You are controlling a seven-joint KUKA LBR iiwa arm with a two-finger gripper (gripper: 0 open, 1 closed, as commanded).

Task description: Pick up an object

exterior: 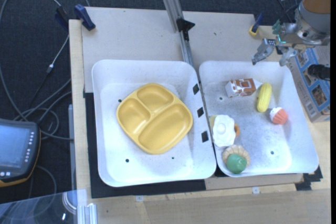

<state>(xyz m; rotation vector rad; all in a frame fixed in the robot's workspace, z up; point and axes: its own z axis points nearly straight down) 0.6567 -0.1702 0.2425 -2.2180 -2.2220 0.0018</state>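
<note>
At the upper right of the frame the gripper point(273, 53) hangs over the far rim of the right bin point(300, 157), its two fingers spread apart with nothing between them. Below it in that bin lie a small carton point(240, 87), a yellow corn point(264, 97), an orange-and-white piece point(278, 115), a fried egg point(224, 130) and a green-topped item point(235, 160). The left bin point(105, 128) holds a yellow tray point(154, 118).
</note>
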